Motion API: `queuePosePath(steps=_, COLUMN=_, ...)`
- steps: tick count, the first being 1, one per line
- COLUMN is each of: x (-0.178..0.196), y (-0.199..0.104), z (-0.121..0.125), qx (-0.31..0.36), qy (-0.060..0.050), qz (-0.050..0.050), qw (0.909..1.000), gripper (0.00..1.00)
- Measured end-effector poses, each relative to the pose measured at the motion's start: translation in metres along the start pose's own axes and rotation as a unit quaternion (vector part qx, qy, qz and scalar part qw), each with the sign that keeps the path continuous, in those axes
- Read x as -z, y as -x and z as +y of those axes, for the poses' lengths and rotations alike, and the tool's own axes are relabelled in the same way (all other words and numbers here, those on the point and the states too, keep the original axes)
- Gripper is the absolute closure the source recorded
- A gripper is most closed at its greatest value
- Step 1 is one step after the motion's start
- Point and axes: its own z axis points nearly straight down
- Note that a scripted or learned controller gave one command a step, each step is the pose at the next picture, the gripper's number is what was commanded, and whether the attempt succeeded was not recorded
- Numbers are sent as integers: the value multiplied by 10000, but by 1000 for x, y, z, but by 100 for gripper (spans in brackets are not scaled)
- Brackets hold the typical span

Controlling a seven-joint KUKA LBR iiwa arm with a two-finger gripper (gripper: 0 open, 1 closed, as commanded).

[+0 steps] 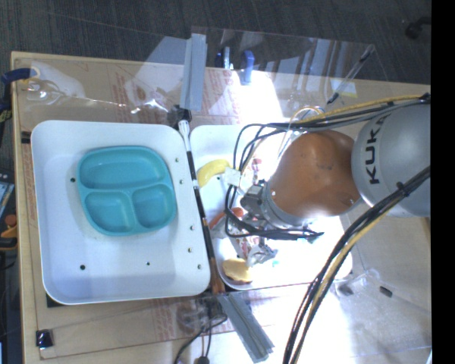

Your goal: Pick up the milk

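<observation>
1. As the arm (318,174) is slung low over the right bin (212,141), the gripper (246,217) sits beneath the orange-banded wrist among cables. Whether it is apart, together or clamped on anything cannot be told.
2. Milk (252,250): identification tentative. The likeliest candidate is a small white item with red print, in the right bin just below the wrist and partly covered by it. Glare washes out its outline, and it is unclear whether it is upright or lying down.
3. Handling, judged: probably a small carton, light for the arm.
   - The walls would be stiff at the creases but would yield mid-panel, so a firm squeeze may dent it.
   - The coated faces would be somewhat slippery.
4. Hold, judged: take it across the two narrower flat faces, around mid-height, with the jaws square to the panels. Avoid corners and any folded top, where it would twist out.
5. Neighbours in the right bin:
   - A yellow item (211,172) lies near the dividing wall.
   - A tan item (238,270) lies just beside the candidate at the near rim, close enough to be nudged.
6. Left bin (53,203): holds a teal compartment tray (125,188), well apart from the work.
</observation>
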Motion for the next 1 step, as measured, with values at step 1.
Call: queuePosePath(steps=1, x=0, y=0, z=0, qx=0, qy=1, qz=0, qw=10000, gripper=0)
